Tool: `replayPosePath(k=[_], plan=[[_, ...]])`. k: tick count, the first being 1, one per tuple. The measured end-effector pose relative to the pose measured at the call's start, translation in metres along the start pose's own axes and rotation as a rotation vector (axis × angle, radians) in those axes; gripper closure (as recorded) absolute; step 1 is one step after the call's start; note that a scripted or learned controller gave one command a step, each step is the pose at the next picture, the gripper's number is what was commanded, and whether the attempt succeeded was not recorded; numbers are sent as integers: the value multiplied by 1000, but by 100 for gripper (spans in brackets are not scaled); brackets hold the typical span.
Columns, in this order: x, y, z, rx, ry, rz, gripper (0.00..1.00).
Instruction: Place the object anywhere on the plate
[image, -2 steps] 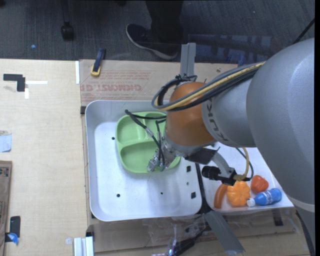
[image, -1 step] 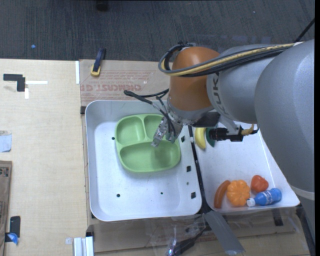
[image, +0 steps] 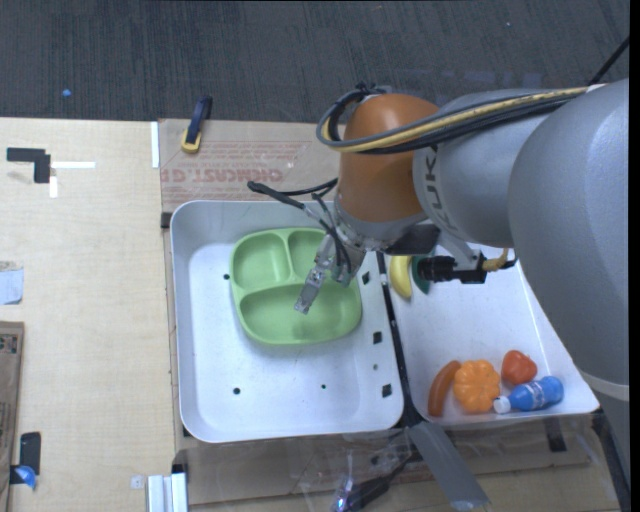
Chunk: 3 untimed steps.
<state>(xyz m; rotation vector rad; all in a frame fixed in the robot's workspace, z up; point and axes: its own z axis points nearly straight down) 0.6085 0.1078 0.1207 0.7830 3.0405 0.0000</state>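
Big matte-grey rounded arm, glossy orange dome band above wrist, black+yellow cables looped over it, black lettering partly visible, slim grey metal two-finger gripper.

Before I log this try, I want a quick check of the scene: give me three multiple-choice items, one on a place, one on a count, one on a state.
1. Where does the green plate lie?
A. in the left bin
B. in the right bin
C. on the bare bench

2. How many compartments does the plate show?
A. one
B. three
C. five

3. How is the gripper placed?
A. over the plate
B. over the right bin's near corner
C. beyond the bins over the bench

Answers: 1 A, since the left bin surrounds the plate; 2 B, two small sections and one large; 3 A, its fingers hang above the plate, with the banana, orange fruits and bottle in the right bin.
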Motion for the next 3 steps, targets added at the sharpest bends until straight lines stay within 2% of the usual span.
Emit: replayPosePath(k=[1, 2, 3], plan=[[146, 29, -24, 1, 2, -159, 0], [75, 33, -146, 2, 0, 133, 0], [30, -10, 26, -4, -6, 115, 0]])
